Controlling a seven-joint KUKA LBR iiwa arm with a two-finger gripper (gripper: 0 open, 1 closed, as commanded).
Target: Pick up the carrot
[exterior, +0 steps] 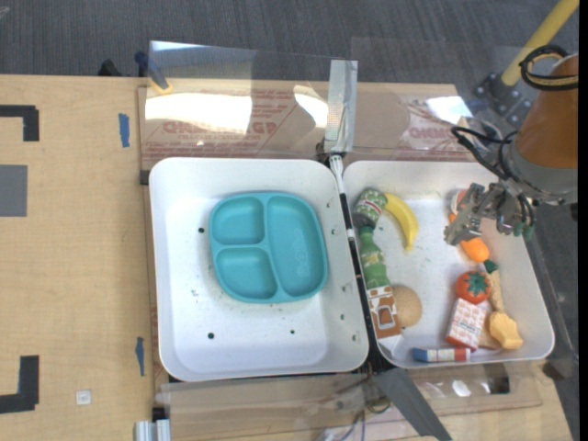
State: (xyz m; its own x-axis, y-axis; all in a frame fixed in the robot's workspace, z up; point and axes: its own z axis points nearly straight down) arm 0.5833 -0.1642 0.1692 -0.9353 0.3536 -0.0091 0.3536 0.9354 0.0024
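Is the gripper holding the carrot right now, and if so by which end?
Cannot be told. The gripper sits right over the carrot in the right bin, but the view does not show the carrot between its fingers.

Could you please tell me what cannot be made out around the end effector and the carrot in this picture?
- End effector: finger state unreadable, too small and blurred.
- Small orange carrot: top end covered by the end effector; contact unclear.
- Grey arm with orange band: cut off by the right edge.

End effector [478,220] just above carrot [474,249] in right bin [542,324]
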